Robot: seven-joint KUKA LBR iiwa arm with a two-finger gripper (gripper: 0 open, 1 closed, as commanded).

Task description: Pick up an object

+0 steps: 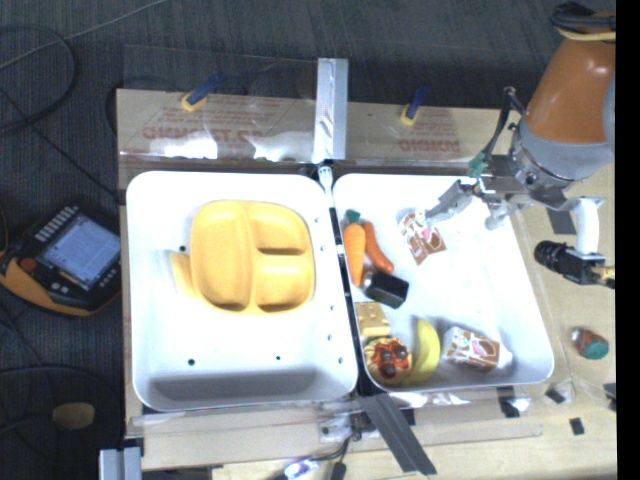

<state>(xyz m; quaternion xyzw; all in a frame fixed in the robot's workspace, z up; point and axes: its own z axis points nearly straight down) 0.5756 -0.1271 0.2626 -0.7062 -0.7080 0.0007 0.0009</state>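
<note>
The claw point(478, 196) hangs over the upper right part of the right bin point(520, 298), at about two o'clock in the view; its fingers point(447, 203) stand apart with nothing between them. Just beside them, toward nine o'clock, lies a small red-and-white packet point(423, 238). Further left lie a carrot point(355, 253) and a black block point(386, 288). A banana point(427, 349) lies near six o'clock. The left bin point(160, 368) holds a yellow tray point(252, 254).

Grey arm point(560, 153) with a broad orange band point(572, 93); slim metallic pincer point(470, 196); dark cable alongside.
</note>
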